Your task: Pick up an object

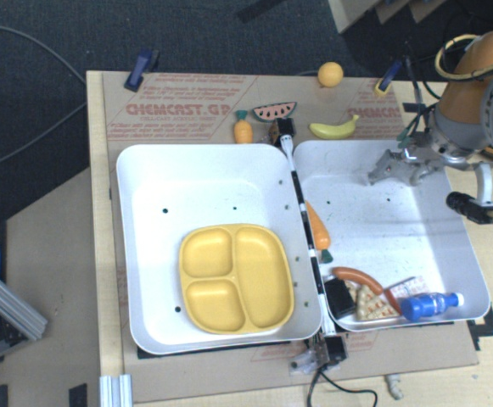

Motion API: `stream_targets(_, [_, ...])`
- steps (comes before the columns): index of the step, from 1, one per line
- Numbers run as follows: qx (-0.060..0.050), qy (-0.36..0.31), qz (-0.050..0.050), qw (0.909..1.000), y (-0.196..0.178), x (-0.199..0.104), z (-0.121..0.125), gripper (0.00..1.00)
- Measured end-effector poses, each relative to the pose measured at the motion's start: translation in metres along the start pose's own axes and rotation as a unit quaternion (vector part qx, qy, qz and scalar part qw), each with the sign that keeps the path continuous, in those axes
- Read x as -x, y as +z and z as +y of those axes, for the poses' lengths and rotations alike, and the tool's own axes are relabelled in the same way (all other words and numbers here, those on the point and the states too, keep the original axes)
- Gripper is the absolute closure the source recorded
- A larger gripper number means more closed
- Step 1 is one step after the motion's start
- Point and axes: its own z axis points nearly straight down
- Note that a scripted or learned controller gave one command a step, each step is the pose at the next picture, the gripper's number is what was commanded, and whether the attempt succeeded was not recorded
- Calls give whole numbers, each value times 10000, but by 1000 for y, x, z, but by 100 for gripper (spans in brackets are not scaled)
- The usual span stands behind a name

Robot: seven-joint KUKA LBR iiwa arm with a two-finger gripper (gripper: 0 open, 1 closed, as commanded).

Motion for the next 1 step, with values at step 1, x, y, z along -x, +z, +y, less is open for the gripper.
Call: stream_targets(1, [45, 12, -51, 10000, 0, -18, -22, 0])
